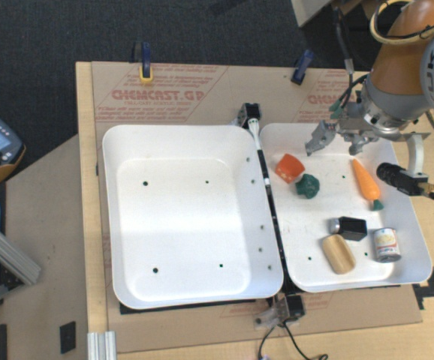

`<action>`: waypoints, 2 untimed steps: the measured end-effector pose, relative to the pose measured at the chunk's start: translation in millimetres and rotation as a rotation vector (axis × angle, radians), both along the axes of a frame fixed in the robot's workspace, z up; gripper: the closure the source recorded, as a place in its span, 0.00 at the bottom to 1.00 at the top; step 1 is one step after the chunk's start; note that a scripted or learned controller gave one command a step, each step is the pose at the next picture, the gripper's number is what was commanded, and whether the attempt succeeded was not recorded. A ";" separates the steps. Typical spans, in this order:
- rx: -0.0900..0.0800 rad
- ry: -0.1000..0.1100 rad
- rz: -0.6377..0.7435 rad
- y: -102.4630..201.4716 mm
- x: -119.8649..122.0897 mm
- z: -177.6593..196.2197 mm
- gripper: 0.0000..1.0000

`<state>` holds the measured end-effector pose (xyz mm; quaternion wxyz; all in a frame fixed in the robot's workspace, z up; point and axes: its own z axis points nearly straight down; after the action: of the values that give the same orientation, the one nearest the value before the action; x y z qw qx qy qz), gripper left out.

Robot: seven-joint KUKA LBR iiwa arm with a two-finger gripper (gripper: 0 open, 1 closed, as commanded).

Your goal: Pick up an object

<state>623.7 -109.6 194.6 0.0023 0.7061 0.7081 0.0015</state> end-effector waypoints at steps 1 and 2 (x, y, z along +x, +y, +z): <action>0.003 0.012 -0.005 0.1 -40.9 -30.5 0.00; 0.003 0.013 -0.001 16.9 -20.3 -108.5 0.00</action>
<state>603.4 -92.8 86.0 -0.0035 0.7064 0.7078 -0.0019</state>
